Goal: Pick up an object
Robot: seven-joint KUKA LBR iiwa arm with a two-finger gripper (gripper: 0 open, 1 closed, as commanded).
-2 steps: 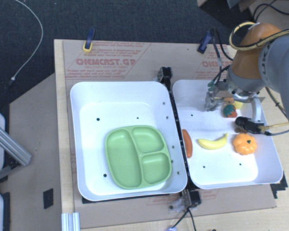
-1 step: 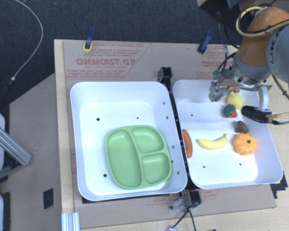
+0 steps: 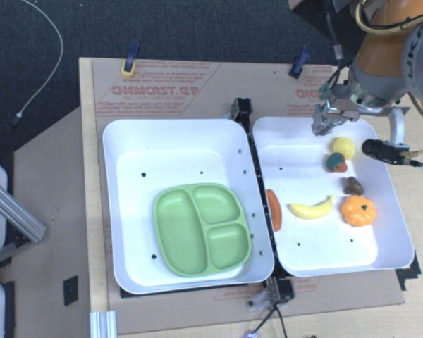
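1. Objects for picking lie in the right shallow white plastic bin [image 3: 296,255]: a small round yellow lemon-like fruit [image 3: 344,146], a small teal and red toy piece [image 3: 336,163] just below it, a small brown lump [image 3: 352,186], a yellow plastic banana [image 3: 311,208], an orange plastic pumpkin [image 3: 358,211] and an orange carrot [image 3: 274,210] along the bin's left wall.
2. We see the metal two-finger gripper [image 3: 326,123] over the bin's far edge, near the lemon-like fruit but apart from it; we cannot tell how its tips stand, and we see nothing between them.
3. We see the grey arm with its orange band [image 3: 395,20] reaching in from the upper right, wrist pointing down towards the bin.
4. We find the arm's upper part cut off by the frame, and the teal and red piece too small to identify.
5. We note a green three-compartment plastic plate [image 3: 201,227] in the left shallow white plastic bin [image 3: 127,153].
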